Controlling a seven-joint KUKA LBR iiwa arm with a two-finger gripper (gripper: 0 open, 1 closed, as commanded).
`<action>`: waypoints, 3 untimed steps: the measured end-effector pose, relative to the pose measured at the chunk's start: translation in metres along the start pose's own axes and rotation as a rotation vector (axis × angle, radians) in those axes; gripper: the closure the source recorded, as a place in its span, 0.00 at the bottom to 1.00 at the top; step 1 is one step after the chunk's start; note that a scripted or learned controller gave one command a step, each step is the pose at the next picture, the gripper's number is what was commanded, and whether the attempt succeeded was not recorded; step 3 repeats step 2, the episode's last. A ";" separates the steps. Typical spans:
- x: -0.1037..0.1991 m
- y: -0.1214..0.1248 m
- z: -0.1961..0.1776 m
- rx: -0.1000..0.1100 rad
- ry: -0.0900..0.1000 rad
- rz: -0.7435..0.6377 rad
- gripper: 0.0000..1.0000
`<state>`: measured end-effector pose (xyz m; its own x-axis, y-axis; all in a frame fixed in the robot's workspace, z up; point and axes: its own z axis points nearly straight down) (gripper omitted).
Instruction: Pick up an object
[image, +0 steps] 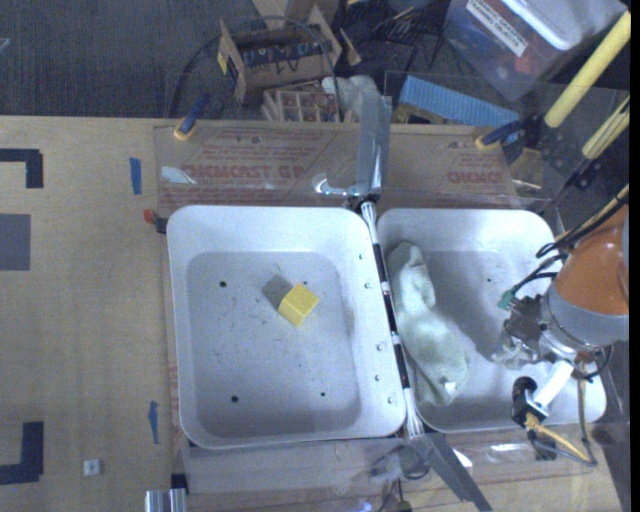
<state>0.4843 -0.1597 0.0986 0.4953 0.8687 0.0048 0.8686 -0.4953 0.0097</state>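
A: Looking at where the end effector (522, 350) sits, it is low over the right bin (470, 225), close to that bin's far-right wall, with the orange band of the arm (592, 285) just above it.

B: Is it carrying anything?

A: I cannot tell. The wrist and cabling crowd the spot, so nothing about its grip can be read, and I see no object in it.

B: So what lies nearest?

A: The pale cloth (425, 325). It is to the end effector's left in the camera view, in the same bin, bunched against the divider side. Bare bin floor separates the two; they are near but not touching.

B: And how does it lie?

A: Its long axis runs from the bin's far end toward the near end, roughly parallel to the divider. So the end effector faces the cloth's long flank, not one of its ends.

B: Any other candidate?

A: A yellow block (299, 304) in the left bin (200, 240), further left of the end effector, well apart and beyond the divider. A small grey piece (276, 290) sits just beside it, on its far-left side.

B: Then the cloth is the likelier pick?

A: I judge so. A short sideways shift leftward would bring the end effector over it, whereas the block demands crossing both rims. The cloth is soft and flat, though, so a pinch may gather only a fold or slide off.
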 end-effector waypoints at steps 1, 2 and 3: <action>0.048 -0.032 -0.109 0.010 -0.009 0.541 1.00; 0.108 0.012 -0.122 0.010 -0.010 0.620 1.00; 0.108 0.012 -0.122 0.010 -0.010 0.620 1.00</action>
